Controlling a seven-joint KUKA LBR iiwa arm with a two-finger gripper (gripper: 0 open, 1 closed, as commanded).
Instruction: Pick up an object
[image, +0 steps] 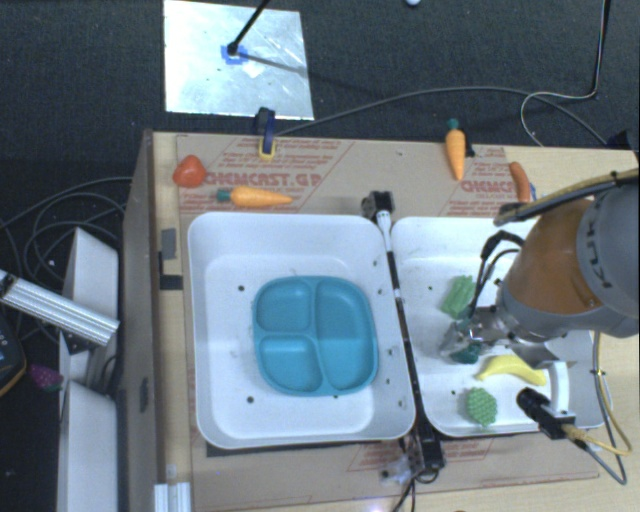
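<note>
My gripper (465, 345) is low in the right bin (430, 240), near its middle, over a small teal object (464, 352) that I can barely make out. A green ridged piece (459, 296) lies just above it. To its lower right rests a yellow banana (511, 371), and a round green textured object (482, 405) sits near the bin's front edge. The arm's orange band (545, 265) and grey body cover the right side of this bin.
The left bin (230, 250) holds a blue divided plate (314, 334). On the cardboard behind the bins lie a tomato (189, 172), a carrot (260, 197), another carrot (456, 152) and an orange piece (520, 181). A black clamp (380, 208) sits between the bins.
</note>
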